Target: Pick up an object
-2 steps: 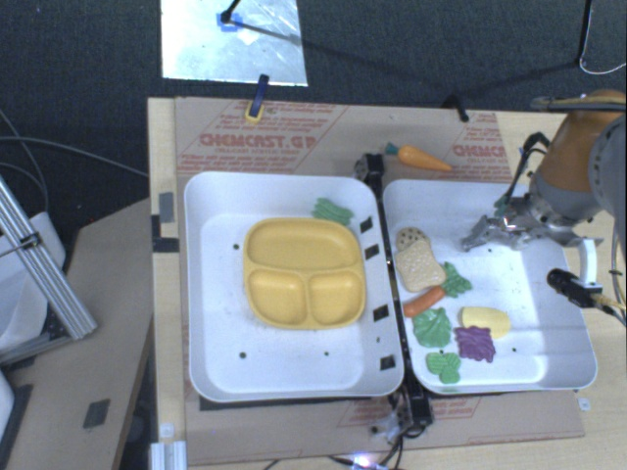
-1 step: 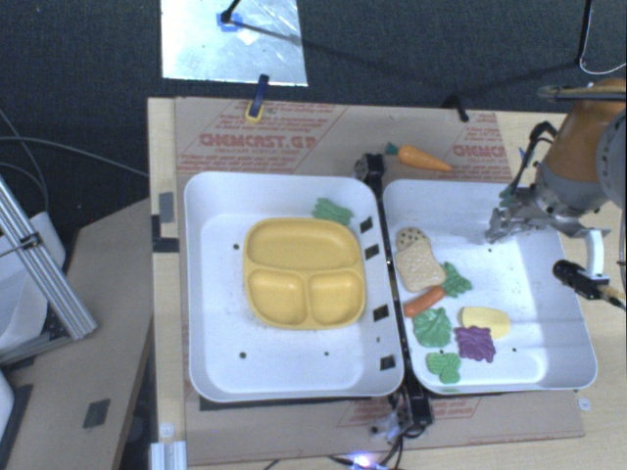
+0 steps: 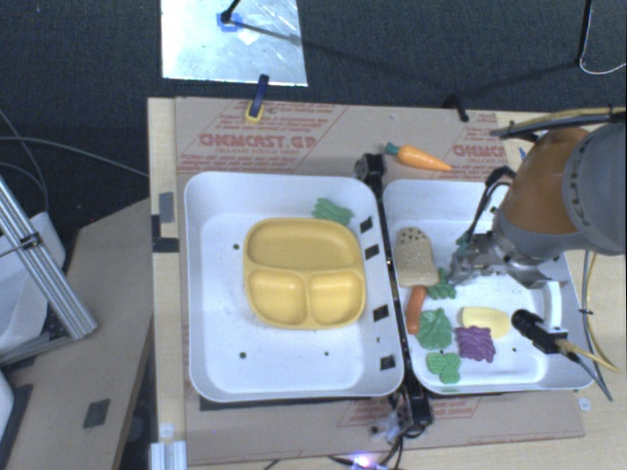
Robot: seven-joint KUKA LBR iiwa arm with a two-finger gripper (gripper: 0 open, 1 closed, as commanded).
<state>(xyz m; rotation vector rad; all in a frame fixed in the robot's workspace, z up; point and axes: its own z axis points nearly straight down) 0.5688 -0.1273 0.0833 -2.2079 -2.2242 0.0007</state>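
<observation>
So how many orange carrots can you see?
2. One carrot lies on the cardboard behind the right bin. A second orange carrot lies inside that bin, near its left wall. Others may hide under the arm.

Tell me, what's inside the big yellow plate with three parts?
The yellow plate in the left bin looks bare in all three parts. A green leafy toy lies just beyond its rim, not inside. Nothing covers the plate.

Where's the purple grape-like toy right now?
The purple grape-like toy lies in the right white bin near its front edge, just below the pale yellow toy and right of the green leafy toys.
</observation>
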